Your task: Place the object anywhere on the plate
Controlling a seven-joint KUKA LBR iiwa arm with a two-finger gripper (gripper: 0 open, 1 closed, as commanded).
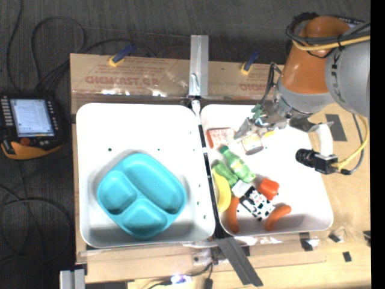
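- Dark carpet around a bench, two white bins point(90, 116) side by side — cables trailing, teach pendant point(29, 123) at left.
- Blue plate point(141, 194), three compartments, alone in the left-hand bin, well apart from the gripper point(255, 128).
- Right-hand bin: green bottle point(236, 164), banana point(222, 191), carrot point(277, 215), spotted black-and-white toy point(255, 205), clustered just below the gripper.
- Small tan block point(252, 143) touching the fingertips — gripped or not, impossible to tell.
- Arm point(319, 59) reaching in from upper right, wrist tilted down-left.

Plate point(141, 192) turquoise; bins point(96, 125) white; bottle point(236, 164) green; banana point(222, 192) yellow; cow-patterned toy point(257, 205) black-white
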